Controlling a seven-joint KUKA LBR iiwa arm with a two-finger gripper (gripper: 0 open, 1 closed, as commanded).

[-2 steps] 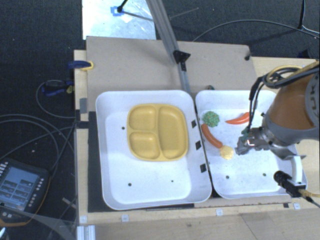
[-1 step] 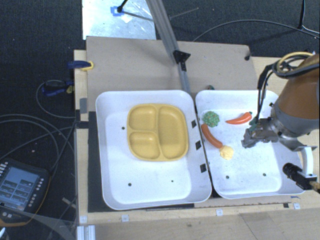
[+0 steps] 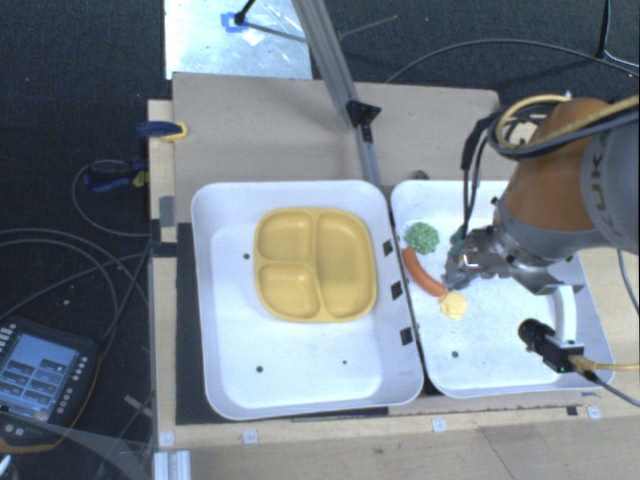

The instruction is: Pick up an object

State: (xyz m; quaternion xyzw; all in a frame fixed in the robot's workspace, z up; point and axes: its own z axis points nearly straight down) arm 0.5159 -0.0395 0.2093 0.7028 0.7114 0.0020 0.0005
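Sausage [image 3: 423, 272] just left of tool [image 3: 462, 270]

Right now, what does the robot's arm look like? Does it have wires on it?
The arm is chunky and rounded, grey with a big orange band above the wrist. Yes, it has wires: black and yellow cables loop over the orange part. The tool at its end is small, dark grey metal. A white bracket with a black cylinder sticks out below the wrist.
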